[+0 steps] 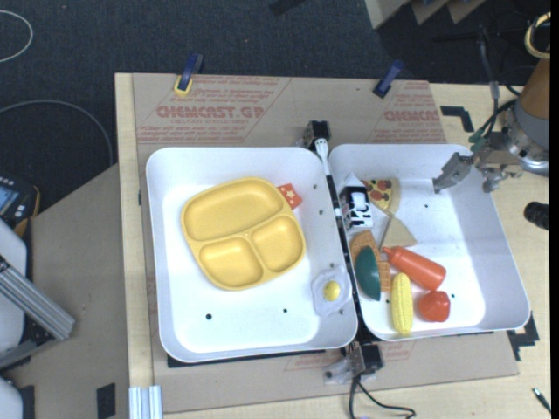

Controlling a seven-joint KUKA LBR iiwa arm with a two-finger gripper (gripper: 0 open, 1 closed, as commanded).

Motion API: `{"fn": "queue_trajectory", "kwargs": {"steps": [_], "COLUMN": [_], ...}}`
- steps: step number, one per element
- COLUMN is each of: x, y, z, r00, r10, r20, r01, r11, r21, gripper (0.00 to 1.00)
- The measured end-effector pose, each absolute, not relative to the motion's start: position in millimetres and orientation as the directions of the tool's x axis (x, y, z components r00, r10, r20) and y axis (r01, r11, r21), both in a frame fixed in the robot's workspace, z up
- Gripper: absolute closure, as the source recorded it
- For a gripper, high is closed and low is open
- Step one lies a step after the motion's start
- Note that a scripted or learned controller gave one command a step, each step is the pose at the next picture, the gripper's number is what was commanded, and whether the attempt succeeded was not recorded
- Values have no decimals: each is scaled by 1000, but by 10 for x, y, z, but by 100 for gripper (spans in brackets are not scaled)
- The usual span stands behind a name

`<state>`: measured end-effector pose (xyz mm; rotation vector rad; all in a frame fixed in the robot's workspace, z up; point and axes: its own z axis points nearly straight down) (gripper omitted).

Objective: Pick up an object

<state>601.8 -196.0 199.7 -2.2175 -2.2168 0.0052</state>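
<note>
Gripper (472,171) is seen above right bin's (489,234) far edge, fingers spread, nothing held; toy carrot (417,267), corn cob (401,303), tomato (434,305) are grouped at near-left corner

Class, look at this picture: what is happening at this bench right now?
A robot arm reaches in from the right, its gripper above the far side of the right bin, holding nothing. Toy food lies along that bin's left and near side: a pizza slice, a carrot, corn and a tomato. The left bin holds a yellow divided plate and a fried egg.
</note>
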Motion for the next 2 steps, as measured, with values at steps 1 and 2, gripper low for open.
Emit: {"fn": "queue_trajectory", "kwargs": {"steps": [1, 2], "x": [5919, 5874], "y": [-1988, -2009], "z": [1502, 1063], "r00": [0, 1], "r10": [1000, 1000], "r20": [2, 2], "r01": [1000, 1000], "r11": [0, -1], "r21": [-7, -6], "gripper": [0, 0]}}
